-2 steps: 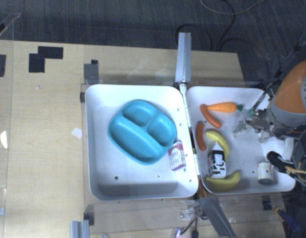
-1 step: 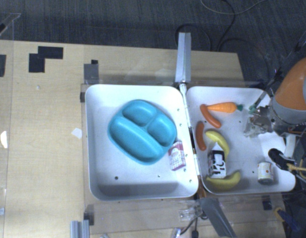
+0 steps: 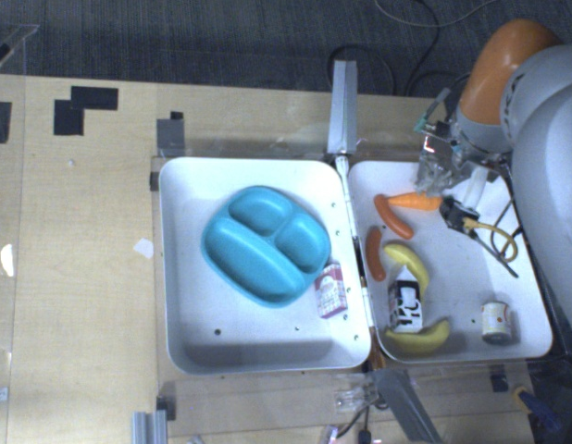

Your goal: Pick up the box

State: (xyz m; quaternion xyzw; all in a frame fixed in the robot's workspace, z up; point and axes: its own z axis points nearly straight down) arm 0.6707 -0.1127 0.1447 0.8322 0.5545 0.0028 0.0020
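At the near edge of the right bin (image 3: 536, 336) a banana (image 3: 417, 338) curves along the rim, with a small white can (image 3: 495, 321) off to its right. Just beyond the banana stands a black-and-white carton (image 3: 406, 305), and a second banana (image 3: 406, 260) lies behind that.

In the left bin (image 3: 184, 331), the box (image 3: 331, 289) lies flat near the dividing wall, just right of the blue divided plate (image 3: 266, 243) and touching or almost touching its near-right rim. It looks like a small, light cardboard pack with pink print: stiff enough to pinch, but easily crushed, and its glossy faces may slip. I judge the best hold is across its narrow width, from above, clear of the plate.

Farther back in the right bin lie two sausages (image 3: 375, 252) and a carrot (image 3: 417, 202). The gripper (image 3: 441, 176) hangs over the far right corner, well apart from the box; whether it is spread or closed I cannot tell.
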